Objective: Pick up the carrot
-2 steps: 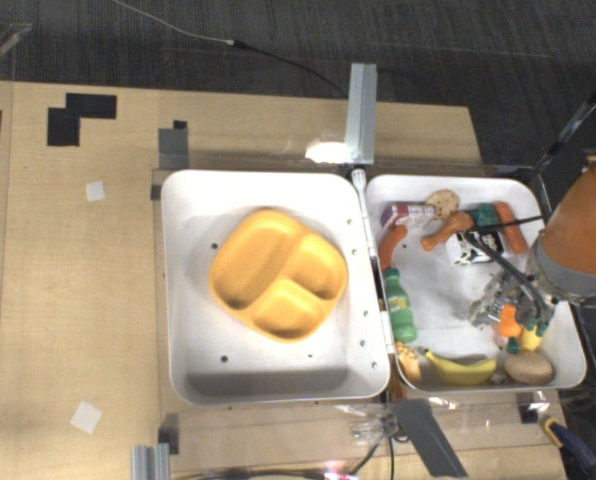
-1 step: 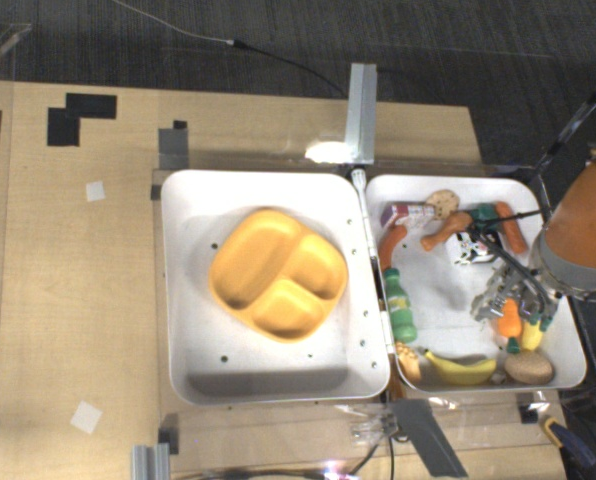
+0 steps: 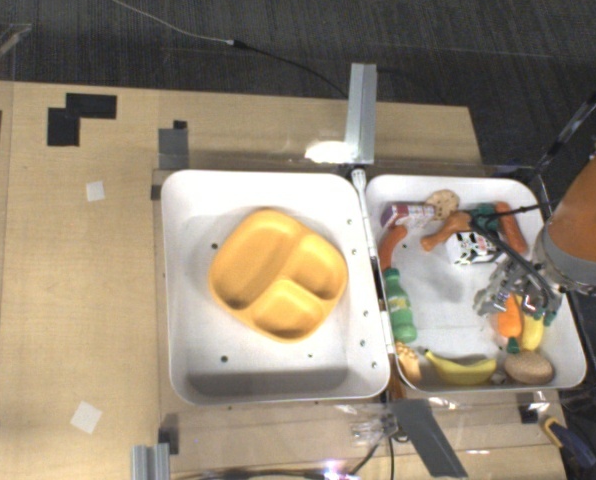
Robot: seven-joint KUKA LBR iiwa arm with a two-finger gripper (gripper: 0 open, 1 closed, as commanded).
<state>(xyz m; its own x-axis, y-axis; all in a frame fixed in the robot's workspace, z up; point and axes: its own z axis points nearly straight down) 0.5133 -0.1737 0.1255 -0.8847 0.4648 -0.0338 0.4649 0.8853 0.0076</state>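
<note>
Overhead slanted view of a wooden surface (image 3: 68, 298) bearing two shallow white bins side by side. The left bin (image 3: 193, 368) holds a yellow divided plate (image 3: 278, 273), set near its centre. The right bin (image 3: 438, 313) holds a scatter of toy foods: a banana (image 3: 460, 369) along the near wall, a brown potato-like piece (image 3: 528, 368) just beside the banana's right end, a green bottle-shaped item (image 3: 398, 310) along the left wall, and a croissant-coloured piece (image 3: 446, 232) toward the far side. The carrot (image 3: 509, 320), orange with a green end, lies in the right bin's right-hand part, next to a yellow piece (image 3: 531, 334). The arm (image 3: 583, 223) enters from the right, and its claw (image 3: 506, 296) sits low directly over the carrot, touching or nearly so; whether its fingers are spread or pressed together cannot be told.
</note>
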